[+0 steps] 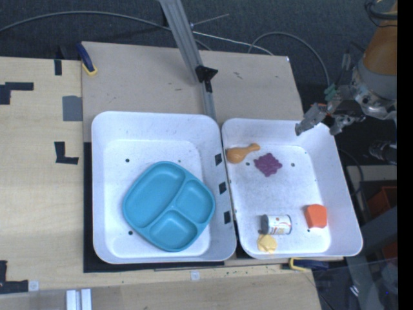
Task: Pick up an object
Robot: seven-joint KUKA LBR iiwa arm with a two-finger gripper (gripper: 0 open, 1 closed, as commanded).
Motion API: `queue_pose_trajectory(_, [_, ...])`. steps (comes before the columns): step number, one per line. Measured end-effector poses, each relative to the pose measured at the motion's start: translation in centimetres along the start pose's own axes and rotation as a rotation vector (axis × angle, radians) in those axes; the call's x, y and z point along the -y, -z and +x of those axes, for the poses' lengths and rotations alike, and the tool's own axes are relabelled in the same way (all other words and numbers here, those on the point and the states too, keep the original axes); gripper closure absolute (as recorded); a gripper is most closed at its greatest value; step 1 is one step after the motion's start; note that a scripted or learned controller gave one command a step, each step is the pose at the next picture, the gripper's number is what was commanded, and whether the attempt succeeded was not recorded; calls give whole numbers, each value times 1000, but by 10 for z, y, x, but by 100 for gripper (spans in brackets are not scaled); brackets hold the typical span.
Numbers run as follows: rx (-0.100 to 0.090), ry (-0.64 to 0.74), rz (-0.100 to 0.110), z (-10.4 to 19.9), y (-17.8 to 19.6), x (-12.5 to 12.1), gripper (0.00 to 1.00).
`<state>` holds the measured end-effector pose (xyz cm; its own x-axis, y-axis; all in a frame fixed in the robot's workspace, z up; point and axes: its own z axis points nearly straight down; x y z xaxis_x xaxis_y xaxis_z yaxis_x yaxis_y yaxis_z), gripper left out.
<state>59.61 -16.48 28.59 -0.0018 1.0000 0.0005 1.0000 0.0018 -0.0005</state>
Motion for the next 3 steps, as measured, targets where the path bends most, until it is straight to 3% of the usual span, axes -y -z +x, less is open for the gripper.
queue_pose_trajectory(1, [0,0,0,0,0,0,0])
queue_pose_trajectory(3, [0,0,8,-3,-129,0,0])
